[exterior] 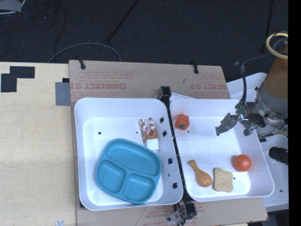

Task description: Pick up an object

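My gripper (235,128) hangs over the upper right part of the right bin (207,142), fingers spread open and nothing between them. A red tomato (242,163) lies below it on the bin floor. An orange-red pepper-like toy (181,122) sits to the gripper's left, by the divider between the bins. A tan drumstick (201,173) and a slice of bread (223,180) lie near the right bin's front wall. None of these touches the gripper.
The left bin (87,126) holds a blue divided plate (128,170) and a small printed packet (149,130) near the divider. Black clips (165,94) join the bins. The arm's cables and orange band (277,74) rise at the right edge.
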